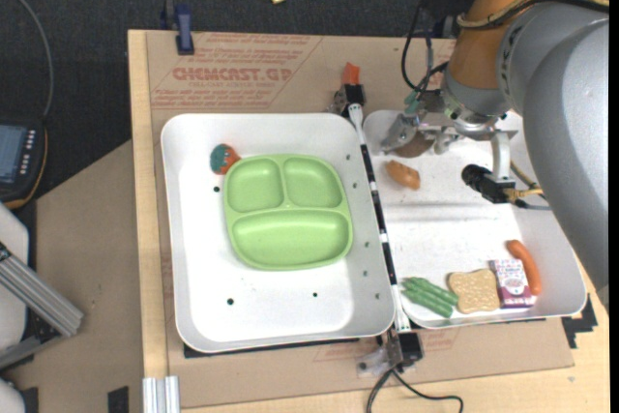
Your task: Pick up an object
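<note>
My gripper (414,134) hangs low over the far left corner of the right bin (455,218). A dark brown shape (416,148) lies right under it; whether it is held is unclear. A small orange-brown bread roll (403,174) lies just in front of the gripper, apart from it. Along the right bin's near edge lie green beans (428,295), a slice of toast (473,290), a pink carton (511,280) and an orange sausage (523,264).
The left bin (193,285) holds a green divided plate (286,210) and a small red and teal ball (224,158) at its far left. The bins' shared wall (375,208) runs just left of the gripper. The arm fills the right side.
</note>
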